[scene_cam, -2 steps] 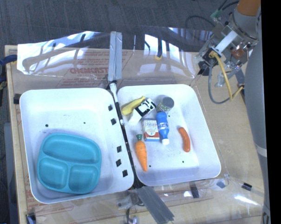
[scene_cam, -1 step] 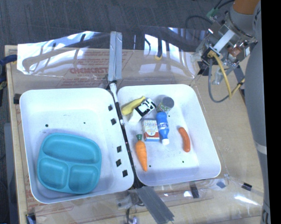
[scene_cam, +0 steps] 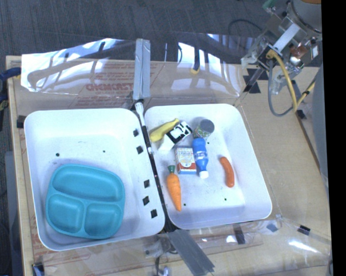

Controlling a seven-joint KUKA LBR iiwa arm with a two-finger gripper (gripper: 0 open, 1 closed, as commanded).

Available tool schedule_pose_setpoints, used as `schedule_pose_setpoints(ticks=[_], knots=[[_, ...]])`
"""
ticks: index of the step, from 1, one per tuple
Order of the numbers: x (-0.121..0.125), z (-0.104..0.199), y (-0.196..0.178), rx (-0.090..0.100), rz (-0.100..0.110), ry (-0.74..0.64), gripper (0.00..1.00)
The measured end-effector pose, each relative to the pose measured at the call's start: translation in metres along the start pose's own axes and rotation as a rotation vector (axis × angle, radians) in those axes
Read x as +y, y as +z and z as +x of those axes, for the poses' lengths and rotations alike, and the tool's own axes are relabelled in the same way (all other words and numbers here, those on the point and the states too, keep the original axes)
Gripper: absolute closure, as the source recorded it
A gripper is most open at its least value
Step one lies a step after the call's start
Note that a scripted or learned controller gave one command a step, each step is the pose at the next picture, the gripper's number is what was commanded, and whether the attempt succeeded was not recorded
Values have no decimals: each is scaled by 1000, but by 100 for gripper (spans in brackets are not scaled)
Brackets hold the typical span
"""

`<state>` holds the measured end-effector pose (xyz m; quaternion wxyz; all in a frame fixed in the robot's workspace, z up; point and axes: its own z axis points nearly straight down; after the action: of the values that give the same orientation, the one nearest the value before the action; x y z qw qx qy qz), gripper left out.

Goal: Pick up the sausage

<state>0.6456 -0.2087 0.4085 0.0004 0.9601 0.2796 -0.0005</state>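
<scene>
**Q:** Where is the sausage?

**A:** The sausage (scene_cam: 226,171), orange-red and slightly curved, lies in the right bin (scene_cam: 247,197), close to that bin's right wall. It lies lengthwise, running from the far side toward the near side, on bare white floor and touching nothing else.

**Q:** And the gripper?

**A:** The gripper (scene_cam: 255,59) is at the upper right of the view, above the bench and outside both bins, just past the far right corner of the right bin. I cannot tell how far open it is, or whether it has hold of anything; it is too small and cluttered to read.

**Q:** How do the two sit relative to each other?

**A:** They are well apart. The sausage is lower in the view and a little to the left of the gripper, with the bin's far rim between them.

**Q:** What else is in that bin?

**A:** A blue bottle (scene_cam: 200,155) lies just left of the sausage, beside a small carton (scene_cam: 185,161). A carrot (scene_cam: 174,189) lies nearer the middle divider. At the far end are a banana (scene_cam: 161,130), a black and white object (scene_cam: 181,131) and a can (scene_cam: 204,127).

**Q:** And the left bin (scene_cam: 75,133)?

**A:** It holds a teal divided plate (scene_cam: 84,200).
</scene>
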Motion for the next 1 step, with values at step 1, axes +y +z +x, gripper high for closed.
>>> schedule_pose_setpoints(ticks=[1], knots=[[0,0,-24,0,-1,-39,0]])
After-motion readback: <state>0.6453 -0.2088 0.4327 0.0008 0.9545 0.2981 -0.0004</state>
